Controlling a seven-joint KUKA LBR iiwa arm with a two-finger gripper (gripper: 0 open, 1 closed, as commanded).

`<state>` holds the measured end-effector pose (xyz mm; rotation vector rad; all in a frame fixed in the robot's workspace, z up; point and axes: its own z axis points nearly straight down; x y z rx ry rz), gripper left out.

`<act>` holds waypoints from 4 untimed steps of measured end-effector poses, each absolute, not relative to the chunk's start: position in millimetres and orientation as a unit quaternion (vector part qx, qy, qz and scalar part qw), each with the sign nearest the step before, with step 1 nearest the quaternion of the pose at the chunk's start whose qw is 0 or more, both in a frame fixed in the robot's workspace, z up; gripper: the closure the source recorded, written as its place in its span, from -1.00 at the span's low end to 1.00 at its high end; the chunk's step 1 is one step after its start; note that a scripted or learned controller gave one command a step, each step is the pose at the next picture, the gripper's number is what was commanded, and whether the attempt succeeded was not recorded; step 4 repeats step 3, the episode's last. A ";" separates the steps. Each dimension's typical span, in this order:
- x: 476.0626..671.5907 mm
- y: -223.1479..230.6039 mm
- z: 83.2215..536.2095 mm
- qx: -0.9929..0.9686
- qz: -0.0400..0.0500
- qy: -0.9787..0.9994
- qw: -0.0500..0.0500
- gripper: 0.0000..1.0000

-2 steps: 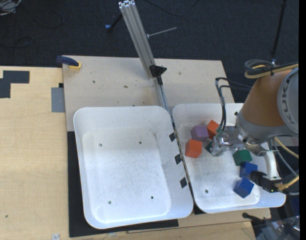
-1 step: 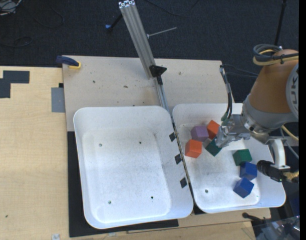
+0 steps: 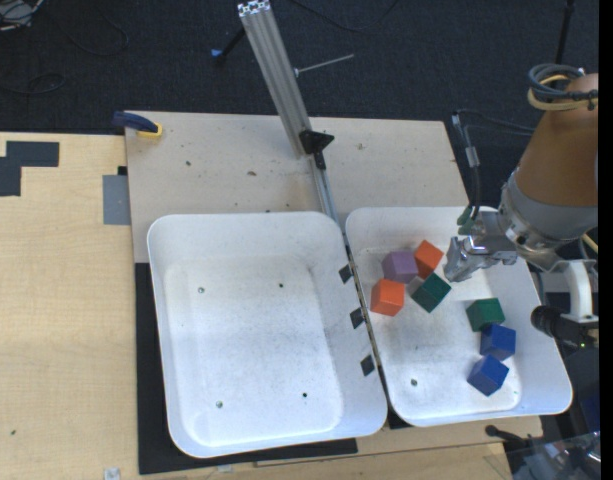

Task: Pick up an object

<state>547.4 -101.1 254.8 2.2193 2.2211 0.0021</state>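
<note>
Blocks, seven, all lying in the right bin (image 3: 546,393).
- Purple block (image 3: 399,265): near the bin's upper left, touching an orange block (image 3: 429,258) on its right.
- Second orange block (image 3: 388,296): just below the purple one, close to the divider side.
- Dark green block (image 3: 431,292): tilted, corner-on, right of that orange block.
- Second green block (image 3: 484,314): mid-bin, further right.
- Two blue blocks: one (image 3: 499,341) just below the green, one (image 3: 488,374) lower, near the bin's front.
</note>
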 end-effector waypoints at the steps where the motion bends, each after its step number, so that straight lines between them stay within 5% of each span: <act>1: 562.5 -43.8 256.3 0.705 0.000 0.709 -0.001 1.00; 3: 582.5 56.1 249.9 0.705 0.000 0.709 -0.001 1.00; 4: 582.5 56.1 249.9 0.705 0.000 0.709 -0.001 1.00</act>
